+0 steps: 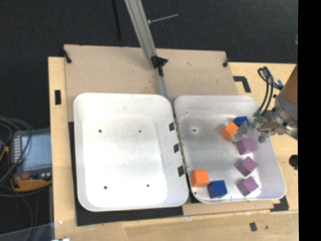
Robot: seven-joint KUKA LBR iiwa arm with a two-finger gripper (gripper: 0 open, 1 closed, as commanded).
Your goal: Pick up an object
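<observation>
The right bin (200, 115) holds several small blocks. An orange block (230, 130) and a blue block (241, 121) lie together near its upper right. Three purple blocks sit down the right side: one (246, 145) just below the gripper, one (246, 165) in the middle, one (248, 186) near the front. Another orange block (200, 177) and a blue block (217, 189) rest at the front edge. My gripper (249, 131) reaches in from the right, low over the bin, right beside the orange and blue pair and above the top purple block.
The left bin (123, 149) stands beside the right one, with a ridge between them. A metal pole (143, 31) slants down toward the bins' back edge. A pendant with cables (30, 157) lies off the bench at the left.
</observation>
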